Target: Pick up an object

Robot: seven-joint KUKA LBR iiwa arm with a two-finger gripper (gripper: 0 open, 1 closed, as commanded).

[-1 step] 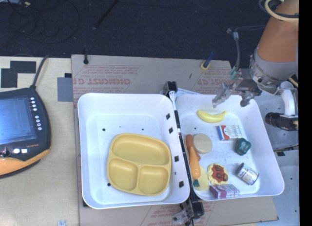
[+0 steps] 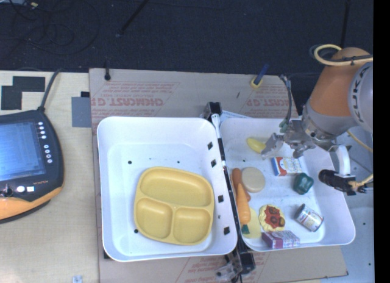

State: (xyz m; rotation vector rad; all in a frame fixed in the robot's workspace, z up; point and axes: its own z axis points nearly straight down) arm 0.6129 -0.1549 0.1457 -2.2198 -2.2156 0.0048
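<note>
Gripper (image 2: 284, 151) is over the back part of the R bin (image 2: 348, 232), arm coming in from the R side of view. Fingers (image 2: 269, 149) look spread wide w/ nothing between them, not holding anything.

Candidate objs are all in the R bin:
- yellow fruit-like piece (image 2: 255, 144) near back-left, just beside the gripper's left tip
- red/white/blue card (image 2: 286, 166) directly in front of the gripper, close under it; can't tell if touching
- teal green obj (image 2: 303, 183) R of the card
- round beige disc (image 2: 253, 179) mid-left
- brown sausage (image 2: 236, 178) and orange carrot (image 2: 243, 204) lying along the bin's left wall, roughly end to end
- yellow pizza toy w/ red topping (image 2: 272, 218) at front
- small metal can (image 2: 309, 219) on its side, front-right
- pink/purple box (image 2: 280, 239) at the front edge, just beside the pizza toy

L bin (image 2: 116, 154) holds a yellow divided tray (image 2: 173, 205), 3 compartments, sitting toward the front-centre. Both bins sit on a cardboard sheet (image 2: 152, 89). Teach pendant w/ screen (image 2: 24, 157) lies on the bench far L, well apart from the bins.
</note>
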